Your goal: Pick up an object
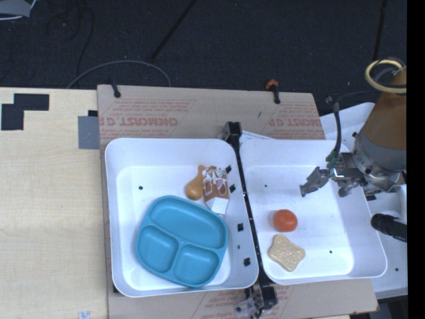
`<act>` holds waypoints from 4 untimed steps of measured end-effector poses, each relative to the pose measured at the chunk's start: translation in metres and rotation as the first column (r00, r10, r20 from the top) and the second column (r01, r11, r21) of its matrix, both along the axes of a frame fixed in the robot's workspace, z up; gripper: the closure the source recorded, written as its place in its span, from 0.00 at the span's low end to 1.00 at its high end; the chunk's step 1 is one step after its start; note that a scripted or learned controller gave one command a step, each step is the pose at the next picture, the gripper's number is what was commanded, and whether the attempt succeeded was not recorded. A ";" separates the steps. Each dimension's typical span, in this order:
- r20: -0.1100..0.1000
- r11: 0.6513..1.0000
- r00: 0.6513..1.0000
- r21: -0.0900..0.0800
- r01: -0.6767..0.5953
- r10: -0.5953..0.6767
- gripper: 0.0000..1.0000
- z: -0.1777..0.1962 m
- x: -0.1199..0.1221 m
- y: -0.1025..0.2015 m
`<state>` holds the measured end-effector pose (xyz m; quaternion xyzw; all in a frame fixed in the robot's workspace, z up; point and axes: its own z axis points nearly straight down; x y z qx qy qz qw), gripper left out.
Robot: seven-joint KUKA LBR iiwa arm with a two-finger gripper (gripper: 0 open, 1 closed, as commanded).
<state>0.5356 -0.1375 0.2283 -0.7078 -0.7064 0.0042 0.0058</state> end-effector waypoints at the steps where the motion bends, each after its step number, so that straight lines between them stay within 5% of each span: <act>1: 0.013 1.000 1.000 -0.002 -0.002 0.002 0.00 0.006 0.003 0.000; 4: 0.010 1.000 1.000 -0.001 0.000 0.000 0.00 -0.143 0.005 0.012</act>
